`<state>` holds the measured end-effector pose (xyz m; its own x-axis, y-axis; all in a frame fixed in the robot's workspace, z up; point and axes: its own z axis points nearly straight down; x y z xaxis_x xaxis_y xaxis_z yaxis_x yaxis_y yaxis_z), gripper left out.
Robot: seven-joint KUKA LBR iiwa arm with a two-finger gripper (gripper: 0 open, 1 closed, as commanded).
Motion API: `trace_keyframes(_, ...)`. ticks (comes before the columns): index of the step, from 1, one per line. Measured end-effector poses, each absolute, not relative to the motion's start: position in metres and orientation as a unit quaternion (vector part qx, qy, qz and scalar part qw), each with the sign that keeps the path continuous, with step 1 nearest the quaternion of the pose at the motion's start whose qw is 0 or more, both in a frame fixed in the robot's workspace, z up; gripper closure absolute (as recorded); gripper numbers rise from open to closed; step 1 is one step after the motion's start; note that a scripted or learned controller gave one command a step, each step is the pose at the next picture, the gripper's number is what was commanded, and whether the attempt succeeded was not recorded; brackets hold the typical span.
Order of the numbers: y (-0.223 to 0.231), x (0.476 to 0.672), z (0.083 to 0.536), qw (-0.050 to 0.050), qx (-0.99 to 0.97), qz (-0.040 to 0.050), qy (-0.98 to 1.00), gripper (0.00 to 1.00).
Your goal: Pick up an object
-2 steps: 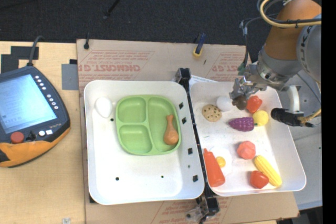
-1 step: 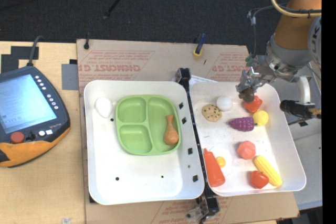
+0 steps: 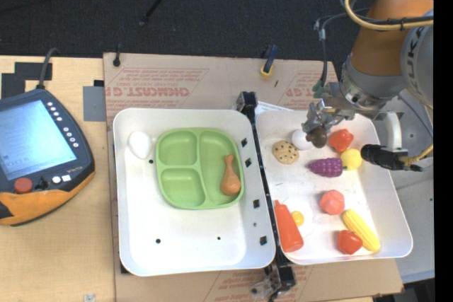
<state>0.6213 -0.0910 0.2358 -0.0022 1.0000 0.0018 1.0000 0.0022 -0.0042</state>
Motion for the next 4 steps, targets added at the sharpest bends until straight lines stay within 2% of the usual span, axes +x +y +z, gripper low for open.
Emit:
trace_keyframes(1, -0.044, 0.603, 0.228, 0.003, -0.706, 0.0011, -0.708, 1.00)
trace_keyframes(2, -0.032, 0.619, 0.220, 0.001, -0.707, 0.0009, -0.707, 1.00)
trace_keyframes(4, -0.024, 0.612, 0.229, 0.002, -0.706, 0.0013, -0.708, 1.00)
